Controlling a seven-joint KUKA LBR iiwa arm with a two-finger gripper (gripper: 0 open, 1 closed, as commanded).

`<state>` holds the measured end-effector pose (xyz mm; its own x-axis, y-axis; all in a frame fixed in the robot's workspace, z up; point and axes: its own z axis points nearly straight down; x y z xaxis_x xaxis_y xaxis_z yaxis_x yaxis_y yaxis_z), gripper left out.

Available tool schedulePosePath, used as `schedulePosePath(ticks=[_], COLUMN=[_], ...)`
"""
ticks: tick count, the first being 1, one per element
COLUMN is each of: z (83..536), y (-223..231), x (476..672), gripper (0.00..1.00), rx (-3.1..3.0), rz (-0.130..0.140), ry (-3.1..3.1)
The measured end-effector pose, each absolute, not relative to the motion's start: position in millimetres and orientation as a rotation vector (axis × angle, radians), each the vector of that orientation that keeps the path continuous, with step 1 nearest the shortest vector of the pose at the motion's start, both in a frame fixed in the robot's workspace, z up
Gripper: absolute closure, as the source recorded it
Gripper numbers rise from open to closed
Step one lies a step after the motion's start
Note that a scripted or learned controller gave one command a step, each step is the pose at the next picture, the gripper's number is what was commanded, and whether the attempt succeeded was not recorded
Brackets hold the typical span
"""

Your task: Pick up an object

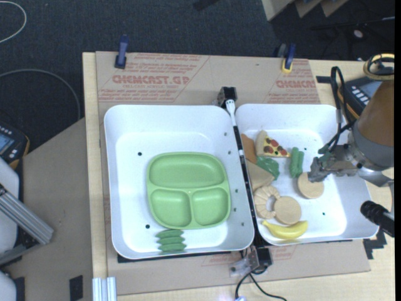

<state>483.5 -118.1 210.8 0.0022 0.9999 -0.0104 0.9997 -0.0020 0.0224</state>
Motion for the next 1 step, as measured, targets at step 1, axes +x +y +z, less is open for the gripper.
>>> schedulePosePath(ticks=[1], z=[221.0], y=[-118.1], x=[484.3], gripper=[1.0], rx=[2.205], rz=[0.015], ry=[2.201])
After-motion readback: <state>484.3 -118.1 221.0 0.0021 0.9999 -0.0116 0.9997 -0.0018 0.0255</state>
